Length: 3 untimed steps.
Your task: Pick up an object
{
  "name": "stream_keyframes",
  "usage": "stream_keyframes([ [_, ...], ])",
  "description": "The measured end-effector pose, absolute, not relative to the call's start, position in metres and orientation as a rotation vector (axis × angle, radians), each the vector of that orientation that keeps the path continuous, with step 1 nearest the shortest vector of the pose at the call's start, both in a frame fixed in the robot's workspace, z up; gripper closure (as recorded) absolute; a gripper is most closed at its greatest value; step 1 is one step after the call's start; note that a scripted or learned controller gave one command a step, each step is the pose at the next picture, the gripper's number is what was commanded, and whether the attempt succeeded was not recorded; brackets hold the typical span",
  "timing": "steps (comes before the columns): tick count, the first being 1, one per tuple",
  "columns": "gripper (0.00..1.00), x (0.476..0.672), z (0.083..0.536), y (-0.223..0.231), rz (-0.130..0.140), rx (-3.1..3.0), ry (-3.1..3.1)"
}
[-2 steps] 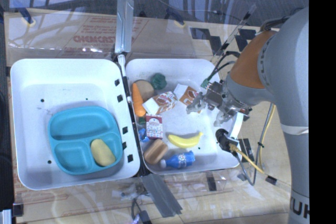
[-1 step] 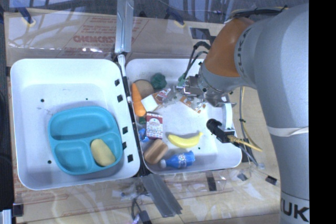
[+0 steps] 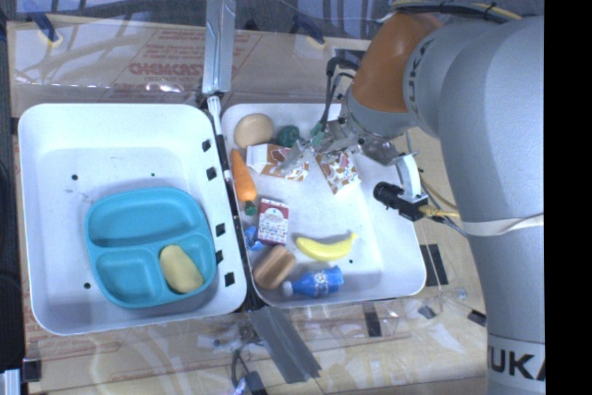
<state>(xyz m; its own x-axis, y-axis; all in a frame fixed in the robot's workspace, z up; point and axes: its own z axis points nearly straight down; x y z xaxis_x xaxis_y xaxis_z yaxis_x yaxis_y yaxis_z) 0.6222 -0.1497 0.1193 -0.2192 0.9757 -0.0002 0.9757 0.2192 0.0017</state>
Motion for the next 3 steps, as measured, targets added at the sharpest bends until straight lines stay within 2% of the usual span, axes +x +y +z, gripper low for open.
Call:
stream_keyframes([
  [1, 0.00, 0.652, 0.090, -0.109, -0.019, 1.917, 2.514],
  [2, 1.00, 0.651, 0.099, -0.108, -0.023, 1.916, 2.525],
  [3, 1.00, 0.651, 0.197, -0.035, 0.009, 2.017, 2.402],
])
